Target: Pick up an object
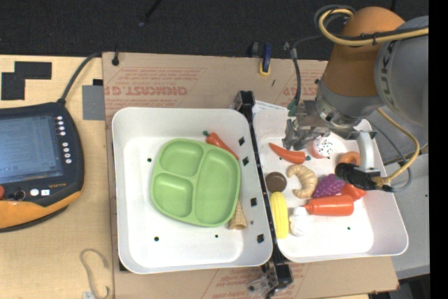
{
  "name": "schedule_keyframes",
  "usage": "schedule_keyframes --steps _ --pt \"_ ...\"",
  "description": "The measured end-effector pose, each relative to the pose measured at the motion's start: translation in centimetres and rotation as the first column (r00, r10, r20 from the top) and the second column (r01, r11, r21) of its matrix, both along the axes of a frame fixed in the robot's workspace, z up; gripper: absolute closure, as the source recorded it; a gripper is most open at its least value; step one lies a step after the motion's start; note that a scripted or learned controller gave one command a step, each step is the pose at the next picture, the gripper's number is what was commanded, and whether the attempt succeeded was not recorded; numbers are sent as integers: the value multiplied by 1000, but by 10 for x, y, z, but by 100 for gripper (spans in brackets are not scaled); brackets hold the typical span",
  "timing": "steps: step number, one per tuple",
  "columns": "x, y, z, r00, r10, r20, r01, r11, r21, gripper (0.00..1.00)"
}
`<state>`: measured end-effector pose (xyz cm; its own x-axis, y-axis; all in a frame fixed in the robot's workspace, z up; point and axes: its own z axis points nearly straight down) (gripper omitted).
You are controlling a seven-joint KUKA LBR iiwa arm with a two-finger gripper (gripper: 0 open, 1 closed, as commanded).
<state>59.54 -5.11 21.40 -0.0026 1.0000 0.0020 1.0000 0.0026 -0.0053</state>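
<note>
My gripper [299, 138] hangs low over the far left part of the right bin [385, 234], just above a red chili pepper [287, 153]. A white speckled ball [323, 147] lies right beside it. Nearer the front are a croissant [304, 181], a brown round piece [276, 182], purple grapes [329, 185], a red bottle-shaped toy [330, 206], a corn cob [278, 213] and a white garlic bulb [297, 224]. Nothing shows held in the gripper.
The left bin [129, 220] holds a green divided plate [196, 182], a carrot [220, 142] at its far edge and a cone [239, 218] at its near right. A tablet pendant [35, 157] lies left of the bins. Cables trail from the arm on the right.
</note>
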Motion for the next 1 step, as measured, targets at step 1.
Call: schedule_keyframes --steps 1 --pt "-5 43 6 1000 0 1 0 1000 0 100"
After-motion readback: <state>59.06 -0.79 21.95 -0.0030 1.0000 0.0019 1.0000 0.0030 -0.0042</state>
